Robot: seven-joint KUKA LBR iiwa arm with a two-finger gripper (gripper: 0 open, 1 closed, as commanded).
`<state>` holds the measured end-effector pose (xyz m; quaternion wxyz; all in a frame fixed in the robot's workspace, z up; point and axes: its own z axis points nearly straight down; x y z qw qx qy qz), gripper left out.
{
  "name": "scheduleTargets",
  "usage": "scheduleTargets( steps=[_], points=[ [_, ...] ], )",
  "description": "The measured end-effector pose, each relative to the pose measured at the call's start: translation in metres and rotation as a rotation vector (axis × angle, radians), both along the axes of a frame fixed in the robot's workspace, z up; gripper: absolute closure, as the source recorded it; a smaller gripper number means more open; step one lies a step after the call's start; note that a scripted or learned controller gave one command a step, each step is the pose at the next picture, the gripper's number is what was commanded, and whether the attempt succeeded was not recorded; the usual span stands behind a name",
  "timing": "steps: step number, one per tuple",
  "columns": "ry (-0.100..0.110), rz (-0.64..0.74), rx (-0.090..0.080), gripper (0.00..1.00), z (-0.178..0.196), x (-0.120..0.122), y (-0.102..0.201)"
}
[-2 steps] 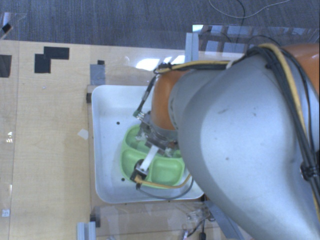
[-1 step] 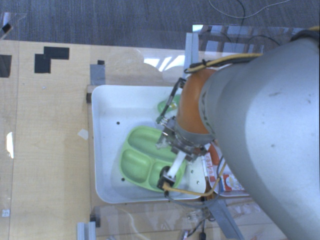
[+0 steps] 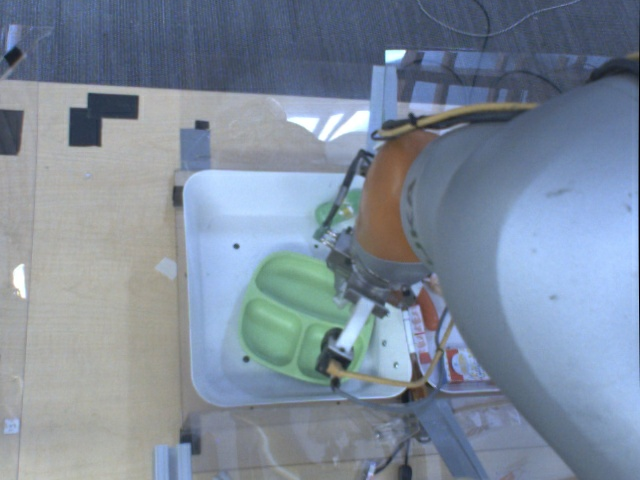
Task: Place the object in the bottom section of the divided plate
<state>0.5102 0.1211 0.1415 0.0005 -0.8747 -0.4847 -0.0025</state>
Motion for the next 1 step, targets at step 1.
scheduleTargets(
  steps=[1],
  points=[
    [0.0, -0.001, 0.0, 0.0, -0.0001, -0.0001, 0.0]
  ],
)
